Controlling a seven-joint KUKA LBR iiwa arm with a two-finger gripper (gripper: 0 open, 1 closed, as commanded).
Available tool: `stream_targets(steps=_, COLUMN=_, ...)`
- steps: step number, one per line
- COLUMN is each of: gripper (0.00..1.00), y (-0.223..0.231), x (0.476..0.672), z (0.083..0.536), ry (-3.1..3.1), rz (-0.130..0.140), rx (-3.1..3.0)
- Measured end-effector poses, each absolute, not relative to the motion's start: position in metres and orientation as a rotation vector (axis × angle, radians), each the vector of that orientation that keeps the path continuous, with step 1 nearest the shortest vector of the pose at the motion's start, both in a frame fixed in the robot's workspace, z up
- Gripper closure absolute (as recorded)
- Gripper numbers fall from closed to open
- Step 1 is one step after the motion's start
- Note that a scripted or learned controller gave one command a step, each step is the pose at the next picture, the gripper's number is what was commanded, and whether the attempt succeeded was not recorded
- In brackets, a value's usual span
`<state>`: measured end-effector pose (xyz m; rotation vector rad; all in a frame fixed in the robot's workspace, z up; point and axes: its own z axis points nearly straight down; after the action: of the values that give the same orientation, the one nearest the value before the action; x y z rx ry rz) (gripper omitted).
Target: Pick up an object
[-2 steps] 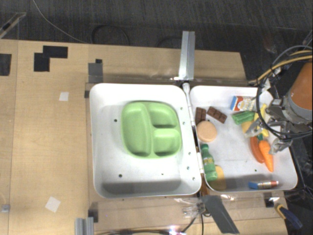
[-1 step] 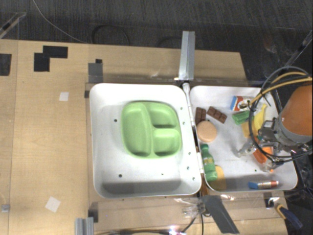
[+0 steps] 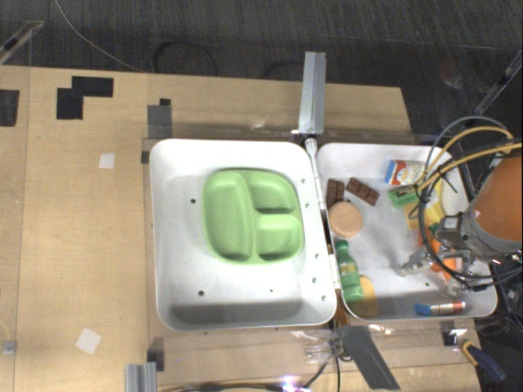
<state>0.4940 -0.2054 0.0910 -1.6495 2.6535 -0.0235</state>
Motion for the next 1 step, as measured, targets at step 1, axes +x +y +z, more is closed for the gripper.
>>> stream_targets(steps=1, gripper=0.0, y=-0.2052, x=0.494, z=0.0912, ry=2.509, rz=-0.026, rx=-1.864)
